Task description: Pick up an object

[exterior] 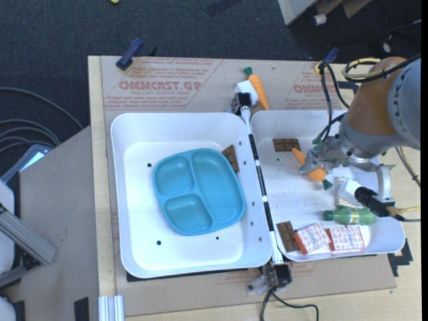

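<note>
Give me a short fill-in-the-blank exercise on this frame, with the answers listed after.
1. The divided plate in the left bin is coloured ____.
2. The green bottle lies in the ____ bin.
3. The carrot lying on the bench beyond the bins is coloured ____.
4. The claw reaches into the right bin beside a small ____ piece.

Missing words: blue; right; orange; orange

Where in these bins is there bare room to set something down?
Left bin: bare floor all round the blue plate. Right bin: a patch between the top chocolate and the bottom packets. Its right side is crowded by the gripper and green bottle.
</note>
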Robot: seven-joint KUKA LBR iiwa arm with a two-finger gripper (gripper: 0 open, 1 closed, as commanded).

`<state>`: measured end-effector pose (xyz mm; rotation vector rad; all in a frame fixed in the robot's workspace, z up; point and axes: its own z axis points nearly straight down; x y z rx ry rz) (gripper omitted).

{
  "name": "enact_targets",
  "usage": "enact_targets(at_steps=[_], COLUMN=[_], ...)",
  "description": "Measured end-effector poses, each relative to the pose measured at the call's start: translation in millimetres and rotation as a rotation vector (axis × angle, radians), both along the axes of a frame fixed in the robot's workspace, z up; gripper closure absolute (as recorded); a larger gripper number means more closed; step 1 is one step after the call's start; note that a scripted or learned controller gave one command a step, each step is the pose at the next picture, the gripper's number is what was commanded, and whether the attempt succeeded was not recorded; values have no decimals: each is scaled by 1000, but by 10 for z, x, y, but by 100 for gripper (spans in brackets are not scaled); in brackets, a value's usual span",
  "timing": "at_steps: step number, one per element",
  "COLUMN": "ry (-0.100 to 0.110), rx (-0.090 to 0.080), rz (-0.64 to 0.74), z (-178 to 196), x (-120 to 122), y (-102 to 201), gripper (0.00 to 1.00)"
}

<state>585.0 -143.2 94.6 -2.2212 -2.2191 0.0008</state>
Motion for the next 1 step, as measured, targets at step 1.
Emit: enact_targets(at_steps=[1], ry=[-2], rx=[0], rz=[2], z=[904], x=[-358], y=[705], gripper=[100])
